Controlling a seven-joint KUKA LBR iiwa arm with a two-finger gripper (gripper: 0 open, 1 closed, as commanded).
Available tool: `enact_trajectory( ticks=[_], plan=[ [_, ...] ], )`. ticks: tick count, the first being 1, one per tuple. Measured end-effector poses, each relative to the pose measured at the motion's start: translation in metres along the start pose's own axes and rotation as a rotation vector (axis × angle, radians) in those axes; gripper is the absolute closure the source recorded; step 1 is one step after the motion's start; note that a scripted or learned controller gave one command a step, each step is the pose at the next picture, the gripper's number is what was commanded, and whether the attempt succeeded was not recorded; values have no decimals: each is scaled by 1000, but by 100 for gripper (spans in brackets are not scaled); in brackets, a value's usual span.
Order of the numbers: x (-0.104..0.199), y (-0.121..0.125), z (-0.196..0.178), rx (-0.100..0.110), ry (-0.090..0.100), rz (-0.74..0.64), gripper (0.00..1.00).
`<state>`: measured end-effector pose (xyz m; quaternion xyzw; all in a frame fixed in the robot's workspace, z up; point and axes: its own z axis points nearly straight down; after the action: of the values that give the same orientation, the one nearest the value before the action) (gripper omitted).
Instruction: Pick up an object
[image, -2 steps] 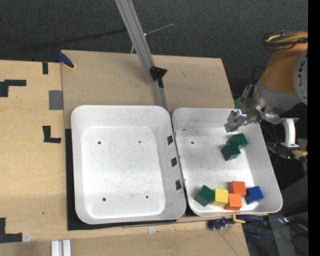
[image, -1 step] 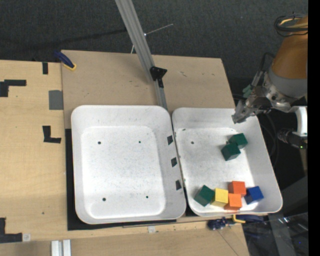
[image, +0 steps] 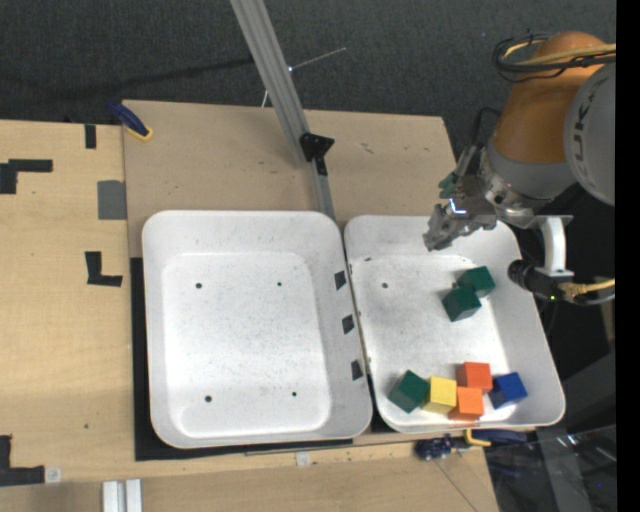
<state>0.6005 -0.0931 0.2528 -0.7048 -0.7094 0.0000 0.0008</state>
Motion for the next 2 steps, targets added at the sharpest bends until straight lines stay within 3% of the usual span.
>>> enact_trajectory(
  ticks=[2],
  plan=[
    [107, 6, -9, -1, 1, -1, 100]
  ],
)
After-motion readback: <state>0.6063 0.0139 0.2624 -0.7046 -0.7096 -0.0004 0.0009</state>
